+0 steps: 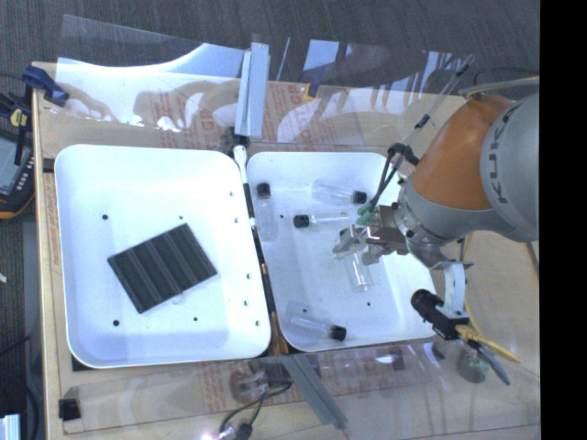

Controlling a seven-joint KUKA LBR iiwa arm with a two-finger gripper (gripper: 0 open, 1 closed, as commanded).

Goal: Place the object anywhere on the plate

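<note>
Clearly, little of the task can be counted as done. The gripper (353,243) is seen low in the right bin (275,310), among clear tubes with black caps. One tube (359,271) lies just below the fingers, perhaps touching them; another (319,218) lies just to their left, a third (337,192) a little above, and a fourth (312,324) well below, near the bin's front wall. Whether the fingers are wide or closed cannot be told, and no tube is seen between them, so no hold can be claimed. The plate (162,266), a dark ribbed slab, lies far to the gripper's left in the left bin (78,168), with nothing resting on it. The pick, the carry across and the release are judged still to be left.
</note>
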